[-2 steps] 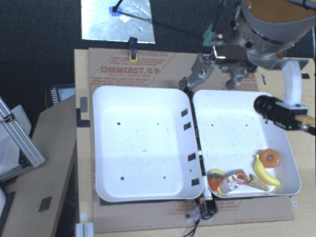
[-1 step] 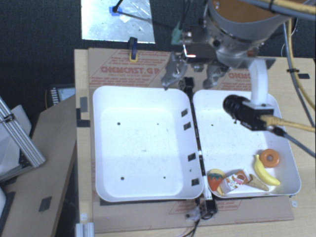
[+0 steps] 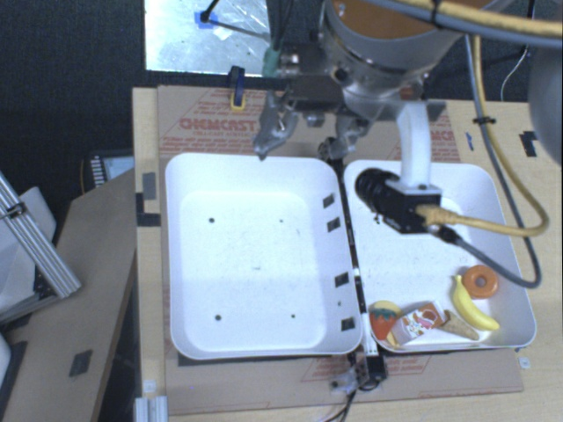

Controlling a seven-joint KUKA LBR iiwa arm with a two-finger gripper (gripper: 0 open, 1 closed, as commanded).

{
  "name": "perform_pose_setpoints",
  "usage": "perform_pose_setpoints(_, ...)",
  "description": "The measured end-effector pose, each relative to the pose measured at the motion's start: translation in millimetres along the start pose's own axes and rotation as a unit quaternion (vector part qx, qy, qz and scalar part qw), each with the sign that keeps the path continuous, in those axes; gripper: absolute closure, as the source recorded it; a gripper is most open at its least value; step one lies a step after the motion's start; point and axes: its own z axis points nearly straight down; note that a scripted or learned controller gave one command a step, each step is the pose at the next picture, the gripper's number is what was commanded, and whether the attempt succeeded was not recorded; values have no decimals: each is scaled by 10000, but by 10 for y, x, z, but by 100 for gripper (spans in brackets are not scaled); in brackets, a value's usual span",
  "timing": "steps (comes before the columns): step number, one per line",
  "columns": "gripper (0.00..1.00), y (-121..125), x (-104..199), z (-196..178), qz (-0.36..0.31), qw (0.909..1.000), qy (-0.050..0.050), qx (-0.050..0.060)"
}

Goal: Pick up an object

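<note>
My gripper [image 3: 297, 148] hangs over the far rim between the two bins, its fingers spread apart with nothing between them. The objects lie in the near corner of the right bin [image 3: 493, 192], well away from the gripper: a yellow banana [image 3: 471, 306], an orange ring-shaped piece [image 3: 480, 281], a red and orange round item [image 3: 383, 317], a white and red packet [image 3: 417, 322] and a small brown wedge [image 3: 459, 327].
The left bin [image 3: 189, 183] lies beside the right one, with a row of black clips [image 3: 341, 253] along the shared wall. A black cylindrical unit on a white bracket [image 3: 394, 202] with a yellow cable [image 3: 493, 229] hangs over the right bin.
</note>
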Motion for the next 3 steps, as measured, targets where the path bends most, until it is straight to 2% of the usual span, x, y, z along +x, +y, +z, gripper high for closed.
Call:
perform_pose_setpoints(1, 0, 2, -36, 467, 38, 10000, -18, 20)
perform_pose_setpoints(2, 0, 4, 166, 430, 8, 10000, -5, 0)
perform_pose_setpoints(3, 100, 7, 165, 316, 0, 10000, 2, -10)
